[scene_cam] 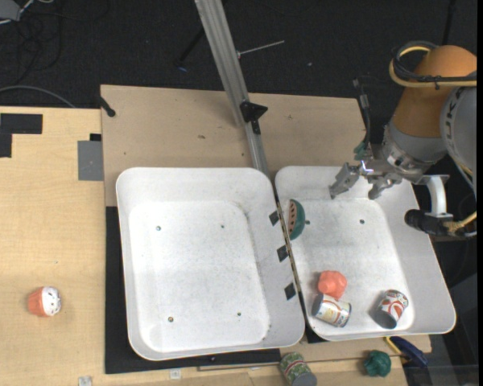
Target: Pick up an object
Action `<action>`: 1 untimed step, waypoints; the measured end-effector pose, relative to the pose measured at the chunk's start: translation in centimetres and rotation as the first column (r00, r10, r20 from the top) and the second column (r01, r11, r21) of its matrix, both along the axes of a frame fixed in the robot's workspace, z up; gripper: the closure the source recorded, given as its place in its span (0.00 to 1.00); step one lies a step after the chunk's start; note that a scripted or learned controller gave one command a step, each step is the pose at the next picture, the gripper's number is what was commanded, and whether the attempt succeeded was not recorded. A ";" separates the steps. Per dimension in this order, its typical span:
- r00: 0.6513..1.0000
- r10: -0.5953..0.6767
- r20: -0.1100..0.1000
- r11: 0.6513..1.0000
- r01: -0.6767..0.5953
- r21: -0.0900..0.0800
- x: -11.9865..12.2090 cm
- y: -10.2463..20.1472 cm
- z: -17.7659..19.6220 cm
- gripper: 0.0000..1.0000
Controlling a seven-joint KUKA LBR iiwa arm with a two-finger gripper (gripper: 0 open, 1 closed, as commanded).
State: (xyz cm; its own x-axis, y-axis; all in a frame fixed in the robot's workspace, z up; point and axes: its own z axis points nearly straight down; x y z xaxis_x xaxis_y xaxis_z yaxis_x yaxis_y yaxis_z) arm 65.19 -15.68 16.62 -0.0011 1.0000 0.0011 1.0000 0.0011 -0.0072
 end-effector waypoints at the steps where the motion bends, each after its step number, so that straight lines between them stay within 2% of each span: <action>1: 1.000 0.000 -0.002 1.000 0.000 0.001 -0.8 0.2 -6.3 0.00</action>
State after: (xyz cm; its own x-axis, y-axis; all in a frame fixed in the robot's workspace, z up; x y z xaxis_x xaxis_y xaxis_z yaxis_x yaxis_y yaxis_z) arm 64.38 -15.51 10.35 -0.0010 1.0000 0.0021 1.0000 0.0010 -0.0095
